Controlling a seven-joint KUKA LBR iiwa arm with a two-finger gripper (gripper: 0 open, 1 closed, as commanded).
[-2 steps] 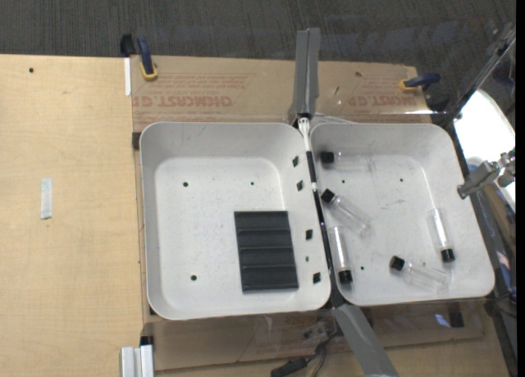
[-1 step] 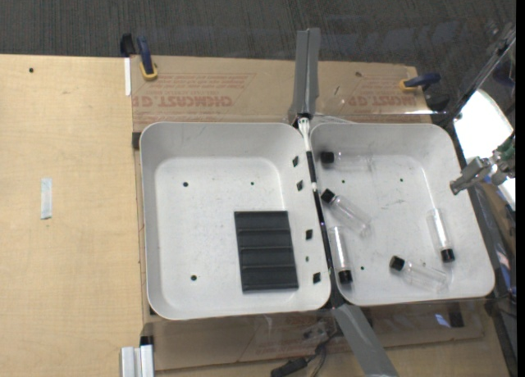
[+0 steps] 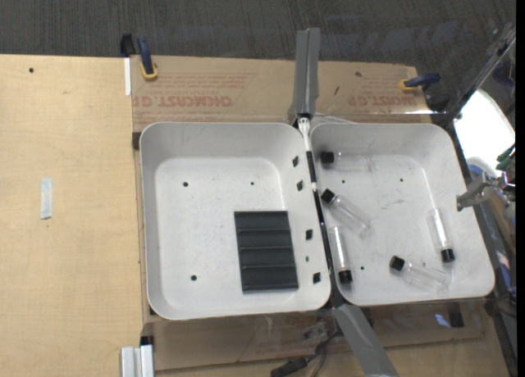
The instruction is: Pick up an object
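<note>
1. Wooden bench (image 3: 66,285), pale, spanning the view's left side

2. Cardboard sheet (image 3: 205,98), brown, with printed lettering, lying under both bins

3. Left bin (image 3: 164,150), white and shallow; holds one item

4. Right bin (image 3: 439,150), white and shallow, touching the left bin along their shared wall; holds five items

5. Black block (image 3: 266,250), flat, with ribs across it, on the left bin's floor towards the near right. Long axis runs far to near, slightly tilted

6. Wall vial (image 3: 338,251), clear, lying against the right bin's left wall. Long axis far to near, black cap at the near end

7. Right vial (image 3: 439,234), near the right wall. Axis far to near, cap at the near end

8. Near vial (image 3: 420,272), by the near wall. Axis almost left to right, cap to the left

9. Slanted vial (image 3: 346,211), axis diagonal, cap towards the far left

10. Far vial (image 3: 344,160), faint, axis left to right, cap to the left

11. Two clamps, one at the far left (image 3: 145,60), one at the far right (image 3: 418,83), on the cardboard's far edge

12. Gripper: its state cannot be told from this view
</note>
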